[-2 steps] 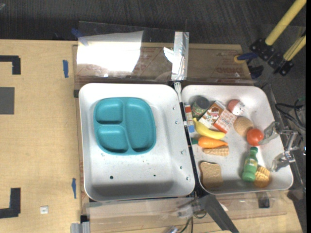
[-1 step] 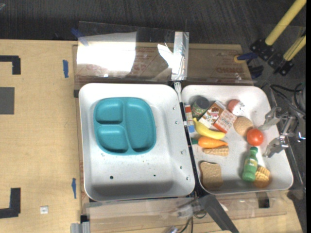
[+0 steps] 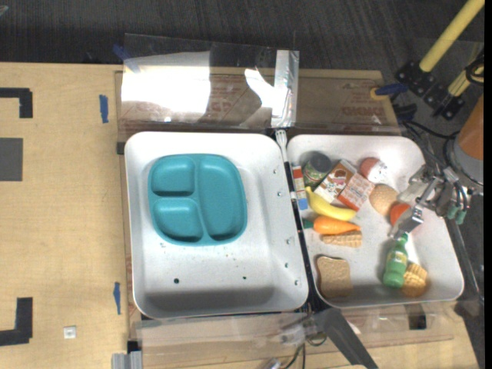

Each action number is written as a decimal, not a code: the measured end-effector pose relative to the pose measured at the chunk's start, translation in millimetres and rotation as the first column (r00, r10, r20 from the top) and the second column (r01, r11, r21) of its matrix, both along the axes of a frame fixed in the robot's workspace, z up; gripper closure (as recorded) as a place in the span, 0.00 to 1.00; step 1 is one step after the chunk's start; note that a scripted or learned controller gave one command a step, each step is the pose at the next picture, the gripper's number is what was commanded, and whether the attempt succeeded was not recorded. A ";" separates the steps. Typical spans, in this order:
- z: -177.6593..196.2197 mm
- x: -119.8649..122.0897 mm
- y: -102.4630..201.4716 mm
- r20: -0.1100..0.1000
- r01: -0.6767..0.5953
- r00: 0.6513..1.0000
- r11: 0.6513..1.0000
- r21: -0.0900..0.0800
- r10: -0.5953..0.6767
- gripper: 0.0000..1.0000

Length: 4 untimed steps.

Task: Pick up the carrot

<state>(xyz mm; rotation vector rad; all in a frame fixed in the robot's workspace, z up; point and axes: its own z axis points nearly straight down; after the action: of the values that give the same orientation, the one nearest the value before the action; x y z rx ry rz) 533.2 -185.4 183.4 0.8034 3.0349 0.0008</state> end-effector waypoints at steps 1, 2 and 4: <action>-25.9 -3.3 63.9 -0.003 0.067 0.998 0.998 0.002 -0.067 0.00; -86.9 6.3 79.6 0.006 0.043 0.999 0.999 -0.001 -0.043 0.00; -48.7 48.5 112.1 0.003 0.019 1.000 1.000 -0.001 -0.019 1.00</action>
<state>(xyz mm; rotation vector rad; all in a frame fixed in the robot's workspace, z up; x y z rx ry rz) 581.7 -73.3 134.7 0.8313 3.0237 0.0006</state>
